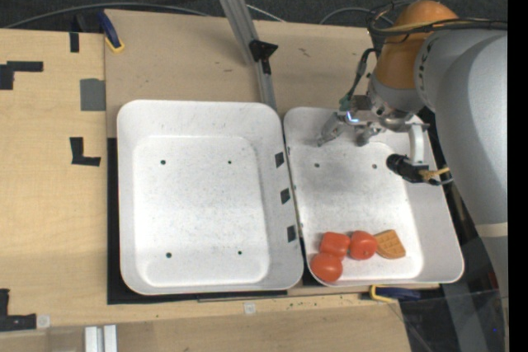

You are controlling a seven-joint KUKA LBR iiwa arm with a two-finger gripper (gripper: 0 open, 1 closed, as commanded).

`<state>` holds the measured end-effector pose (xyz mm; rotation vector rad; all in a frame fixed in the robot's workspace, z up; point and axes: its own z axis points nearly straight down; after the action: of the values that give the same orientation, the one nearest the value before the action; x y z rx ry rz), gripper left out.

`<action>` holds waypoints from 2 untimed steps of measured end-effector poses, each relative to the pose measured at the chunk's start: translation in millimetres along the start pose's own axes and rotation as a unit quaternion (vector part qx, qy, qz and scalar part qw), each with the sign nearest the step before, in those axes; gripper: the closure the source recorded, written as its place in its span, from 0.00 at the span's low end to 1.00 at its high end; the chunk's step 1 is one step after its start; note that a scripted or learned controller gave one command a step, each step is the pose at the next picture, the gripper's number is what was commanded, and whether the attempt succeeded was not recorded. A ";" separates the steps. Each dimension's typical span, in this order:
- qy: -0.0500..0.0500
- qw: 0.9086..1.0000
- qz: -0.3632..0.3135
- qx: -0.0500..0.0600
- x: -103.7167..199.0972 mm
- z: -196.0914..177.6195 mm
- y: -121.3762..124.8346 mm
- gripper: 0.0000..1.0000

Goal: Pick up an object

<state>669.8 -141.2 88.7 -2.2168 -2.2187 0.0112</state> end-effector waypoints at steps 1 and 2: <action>0.000 1.000 -0.001 0.000 0.5 -10.1 0.0 1.00; 0.000 1.000 0.000 -0.007 -1.3 -64.6 -9.1 1.00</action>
<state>661.3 -142.5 153.4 -2.2238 -2.2250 -0.0038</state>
